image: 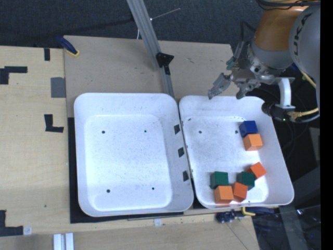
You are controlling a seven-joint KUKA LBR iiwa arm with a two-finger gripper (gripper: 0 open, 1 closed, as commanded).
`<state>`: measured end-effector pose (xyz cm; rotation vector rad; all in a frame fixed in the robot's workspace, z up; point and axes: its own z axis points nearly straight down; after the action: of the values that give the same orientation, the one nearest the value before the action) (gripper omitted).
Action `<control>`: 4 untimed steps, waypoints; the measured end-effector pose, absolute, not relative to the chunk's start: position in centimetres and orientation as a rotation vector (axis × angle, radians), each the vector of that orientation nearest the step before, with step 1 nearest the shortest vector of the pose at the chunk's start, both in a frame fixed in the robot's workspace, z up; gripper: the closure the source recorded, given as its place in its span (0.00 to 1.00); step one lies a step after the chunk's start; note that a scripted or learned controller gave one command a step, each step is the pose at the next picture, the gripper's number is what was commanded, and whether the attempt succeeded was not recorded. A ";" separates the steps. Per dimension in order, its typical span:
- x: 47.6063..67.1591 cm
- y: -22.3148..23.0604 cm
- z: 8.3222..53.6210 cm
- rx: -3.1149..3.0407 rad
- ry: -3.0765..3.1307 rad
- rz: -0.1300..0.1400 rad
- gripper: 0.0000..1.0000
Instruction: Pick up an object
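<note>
Robot claw (228, 91) hangs open w/ nothing in it, above far rim of right bin (208, 155). Coloured blocks lie inside: blue block (248, 127) nearest, others near front edge. Pick not yet begun; reach, grasp, lift all remain.

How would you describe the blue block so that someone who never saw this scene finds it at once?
Look at the right bin, the one nearer the arm. Along its right wall, in the upper part, two blocks sit touching each other. The blue block is the upper one, with an orange block just below it; it is the only blue thing in either bin.
</note>
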<state>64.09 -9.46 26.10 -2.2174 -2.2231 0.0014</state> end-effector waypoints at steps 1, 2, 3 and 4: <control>64.1 -9.5 26.1 -2.217 -2.224 0.002 0.00; 64.0 -9.3 21.7 -2.217 -2.222 0.007 0.00; 64.3 -9.8 17.0 -2.217 -2.221 0.009 0.00; 64.3 -9.3 12.5 -2.216 -2.221 0.008 0.00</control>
<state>64.32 -9.27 12.49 -2.2157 -2.2210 0.0084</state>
